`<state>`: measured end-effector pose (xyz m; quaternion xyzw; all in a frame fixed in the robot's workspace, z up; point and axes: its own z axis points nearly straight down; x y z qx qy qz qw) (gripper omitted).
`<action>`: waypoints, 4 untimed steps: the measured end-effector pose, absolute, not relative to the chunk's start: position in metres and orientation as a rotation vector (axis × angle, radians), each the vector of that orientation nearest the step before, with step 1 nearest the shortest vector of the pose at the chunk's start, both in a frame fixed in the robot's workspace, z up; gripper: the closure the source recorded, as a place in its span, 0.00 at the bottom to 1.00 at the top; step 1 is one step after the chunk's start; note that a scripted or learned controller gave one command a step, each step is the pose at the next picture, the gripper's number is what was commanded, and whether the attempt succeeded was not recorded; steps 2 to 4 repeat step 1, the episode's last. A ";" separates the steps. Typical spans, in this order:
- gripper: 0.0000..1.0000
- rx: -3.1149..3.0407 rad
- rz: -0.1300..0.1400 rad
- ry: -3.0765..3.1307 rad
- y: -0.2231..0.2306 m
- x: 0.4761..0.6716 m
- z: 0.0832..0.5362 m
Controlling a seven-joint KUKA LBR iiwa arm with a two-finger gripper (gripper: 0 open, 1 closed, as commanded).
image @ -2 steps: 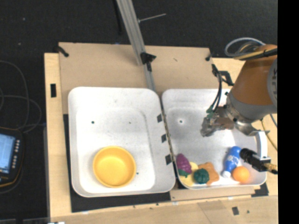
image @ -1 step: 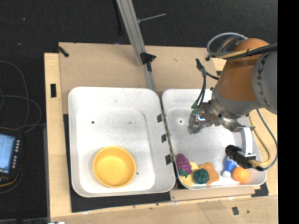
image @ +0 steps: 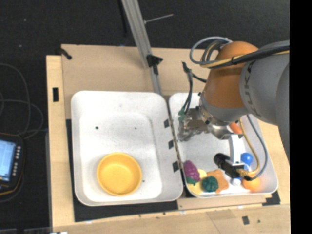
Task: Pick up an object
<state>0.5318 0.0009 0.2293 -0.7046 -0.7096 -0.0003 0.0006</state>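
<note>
My gripper (image: 185,129) is down in the right bin (image: 271,179), close to its left wall, with the grey and orange arm over the bin's upper half. I cannot make out anything between its fingers. Below it, along the bin's near edge, lie a purple grape-like piece (image: 191,171), a dark green lump (image: 210,184) and a flat orange piece (image: 221,178). Further right are a blue ball (image: 246,158) and an orange ball (image: 252,183). The arm hides the rest of this bin.
The left bin (image: 117,116) holds a yellow bowl (image: 119,173) near its front. A slanted metal pole (image: 139,33) rises behind the bins. A handheld screen (image: 7,162) sits off the bench at the left.
</note>
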 end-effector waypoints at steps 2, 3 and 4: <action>1.00 -2.212 -0.002 -2.229 0.056 0.538 0.224; 1.00 -2.212 -0.002 -2.229 0.056 0.538 0.224; 1.00 -2.212 -0.002 -2.229 0.056 0.538 0.224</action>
